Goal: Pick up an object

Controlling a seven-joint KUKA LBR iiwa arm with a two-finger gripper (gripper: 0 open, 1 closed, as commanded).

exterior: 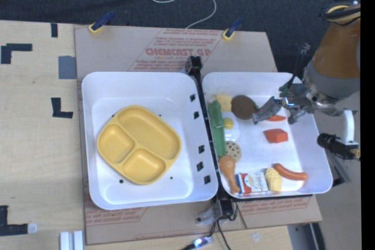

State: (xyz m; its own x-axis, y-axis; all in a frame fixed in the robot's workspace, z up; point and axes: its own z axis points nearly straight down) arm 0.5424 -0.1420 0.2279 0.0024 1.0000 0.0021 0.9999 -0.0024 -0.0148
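Over the right bin (304, 143), the gripper (275, 113) hangs with its dark fingers spread, grasping nothing, just above a glossy orange-red block (276, 136) and beside a rounded brown piece (243, 106). Smooth plastic toy food is crowded here, so I judge a descent could nudge neighbours or slip off. Across in the left bin (94, 126), a yellow sectioned plate (138, 143) lies flat.

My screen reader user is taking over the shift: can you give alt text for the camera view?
The gripper hangs over the right bin, among toy foods: a brown patty, an orange block, a sausage, a cookie and a green strip. The left bin holds a yellow divided plate.
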